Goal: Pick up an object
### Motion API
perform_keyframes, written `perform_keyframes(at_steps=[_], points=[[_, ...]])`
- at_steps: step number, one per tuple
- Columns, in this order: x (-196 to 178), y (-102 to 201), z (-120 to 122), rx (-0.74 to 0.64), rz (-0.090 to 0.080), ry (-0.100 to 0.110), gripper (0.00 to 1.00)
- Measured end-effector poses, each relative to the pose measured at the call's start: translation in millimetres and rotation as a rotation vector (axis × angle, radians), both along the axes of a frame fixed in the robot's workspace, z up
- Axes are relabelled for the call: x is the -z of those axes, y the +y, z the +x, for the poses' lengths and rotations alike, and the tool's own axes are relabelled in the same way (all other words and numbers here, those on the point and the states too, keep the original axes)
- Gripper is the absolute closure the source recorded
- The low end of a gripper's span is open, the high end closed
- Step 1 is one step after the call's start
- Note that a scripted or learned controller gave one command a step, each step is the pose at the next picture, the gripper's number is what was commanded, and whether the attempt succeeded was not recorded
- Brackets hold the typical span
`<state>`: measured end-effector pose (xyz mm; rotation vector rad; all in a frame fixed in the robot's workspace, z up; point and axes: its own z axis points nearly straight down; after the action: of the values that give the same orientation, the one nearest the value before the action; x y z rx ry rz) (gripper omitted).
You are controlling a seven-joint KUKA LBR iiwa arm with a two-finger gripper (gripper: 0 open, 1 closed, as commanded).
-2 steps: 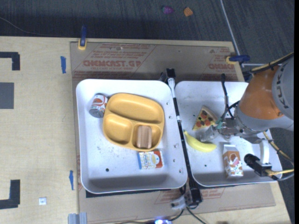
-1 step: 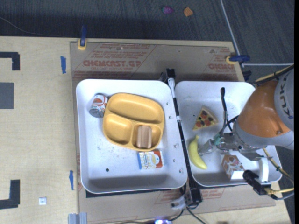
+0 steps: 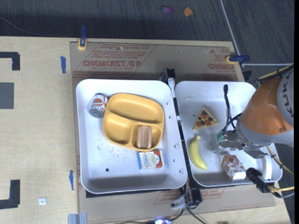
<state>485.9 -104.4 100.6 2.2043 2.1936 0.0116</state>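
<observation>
My gripper [image 3: 227,141] is low in the right bin [image 3: 187,90], under the grey wrist and orange band. It hangs between a yellow banana [image 3: 197,153] on its left and a small brown carton [image 3: 232,167] just below it. A toy pizza slice [image 3: 204,119] lies up and to the left of it. I see nothing held in the gripper.
The left bin [image 3: 88,139] holds a yellow divided plate [image 3: 126,113] with a brown block [image 3: 143,136] in one compartment, a can [image 3: 98,105] at its upper left and a small milk carton [image 3: 150,159] below it. Clamps and cables sit along the bins' edges.
</observation>
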Motion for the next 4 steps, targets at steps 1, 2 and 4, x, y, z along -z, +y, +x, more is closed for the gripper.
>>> perform_keyframes(at_steps=[1, 2, 4], points=[[0.1, 0.0, -0.1, 0.0, 0.0, 0.0, 0.0], [11.4, 9.4, -3.4, -0.002, 0.011, 0.015, 0.0], [11.4, 9.2, -3.5, -0.002, 0.011, 0.015, 0.0]])
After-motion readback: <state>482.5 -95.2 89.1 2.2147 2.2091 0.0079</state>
